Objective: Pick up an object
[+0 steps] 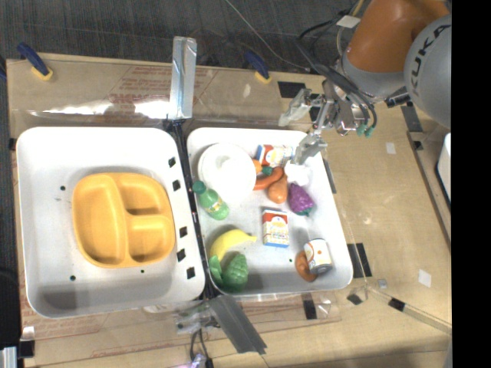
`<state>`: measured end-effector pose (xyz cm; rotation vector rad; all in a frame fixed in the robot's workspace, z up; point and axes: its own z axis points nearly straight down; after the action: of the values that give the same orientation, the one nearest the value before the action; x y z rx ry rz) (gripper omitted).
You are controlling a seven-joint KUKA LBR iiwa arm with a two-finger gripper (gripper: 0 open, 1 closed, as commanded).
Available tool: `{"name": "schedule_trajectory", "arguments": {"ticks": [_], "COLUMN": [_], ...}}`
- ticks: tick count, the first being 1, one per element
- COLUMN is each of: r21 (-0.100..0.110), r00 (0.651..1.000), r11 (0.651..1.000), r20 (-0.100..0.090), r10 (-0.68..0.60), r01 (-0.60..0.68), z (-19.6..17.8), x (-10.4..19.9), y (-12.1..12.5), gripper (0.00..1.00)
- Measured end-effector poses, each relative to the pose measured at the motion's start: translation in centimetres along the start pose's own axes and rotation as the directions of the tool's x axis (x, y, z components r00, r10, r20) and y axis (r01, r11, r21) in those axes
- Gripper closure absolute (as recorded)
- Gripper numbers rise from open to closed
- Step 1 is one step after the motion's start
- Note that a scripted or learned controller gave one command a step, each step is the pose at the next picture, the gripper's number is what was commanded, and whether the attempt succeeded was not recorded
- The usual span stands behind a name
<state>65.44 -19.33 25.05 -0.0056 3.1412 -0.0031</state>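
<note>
right bin (337,228): carrot (270,180) (long axis horizontal)

arm (414,37) cut off at top right edge, tool (309,149) fingertips too blurred to tell

Hand (308,149) over toys in right bin (337,236)

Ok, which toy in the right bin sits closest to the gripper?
The purple grapes, just below the gripper by the right wall; the banana and can lie farther down.
</note>
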Motion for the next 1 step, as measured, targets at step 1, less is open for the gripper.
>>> {"name": "schedule_trajectory", "arguments": {"ticks": [1], "r21": [-0.004], "r00": [0.995], "r11": [0.995], "r20": [-0.011], "r10": [0.099], "r01": [-0.099], "z": [13.57], "x": [4.30], "y": [-0.25], "gripper": [0.00]}}
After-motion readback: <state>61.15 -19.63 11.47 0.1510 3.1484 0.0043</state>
